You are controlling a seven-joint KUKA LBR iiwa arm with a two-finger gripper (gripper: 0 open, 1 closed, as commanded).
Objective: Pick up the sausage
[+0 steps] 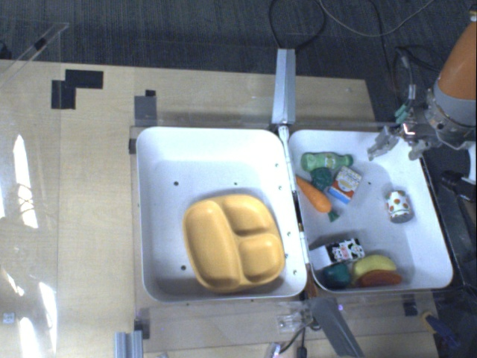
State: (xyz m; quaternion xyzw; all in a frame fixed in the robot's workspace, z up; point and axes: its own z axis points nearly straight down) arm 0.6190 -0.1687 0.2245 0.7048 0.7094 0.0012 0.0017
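The gripper (395, 144) hangs over the right bin's (436, 222) far edge near its far-right corner, fingers spread apart with nothing between them. The sausage (380, 278), dark red, lies at that bin's near edge toward the near-right corner, touching a yellow banana (375, 264) and just beside a teal toy (336, 275), so I judge a good pick needs a descent aligned across its length, fingers clear of the banana. Open floor runs down the bin's middle past the small can (399, 205), though the near wall crowds the approach.
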